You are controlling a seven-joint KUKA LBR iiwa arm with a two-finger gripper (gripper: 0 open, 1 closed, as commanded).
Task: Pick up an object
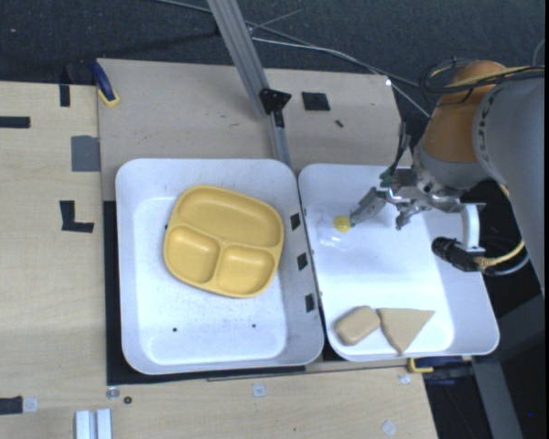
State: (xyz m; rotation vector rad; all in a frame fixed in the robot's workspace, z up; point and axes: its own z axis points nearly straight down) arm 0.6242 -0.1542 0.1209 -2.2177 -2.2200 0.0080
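Two shallow white bins sit side by side on the tabletop (37, 245), and we read them from left to right. In the left bin (137, 273) we see a yellow divided plate (224, 240), lying flat in the bin's upper middle with its three compartments facing up. A grey pole (242, 48) slants down from the top of the view to the far edge where the two bins meet.

In the right bin (457, 300) we find three things. A small yellow piece (342, 223) lies on the bin floor near the left wall, in the far half. Toward the near edge lie a rounded tan piece (355, 326) and, just beside it on its right, a tan wedge (405, 324); the two look to be touching or nearly so.

Over the far half of the right bin we see the gripper (384, 207), carried by the grey arm (517, 144) with its orange band (453, 122) coming in from the right. Its jaws stand spread apart with nothing between them. The left finger points toward the small yellow piece, whose near side lies just beside that fingertip, to its left and slightly lower in the view; we cannot tell whether they touch. The two tan pieces lie well apart from the jaws, nearer the front edge of the bin.
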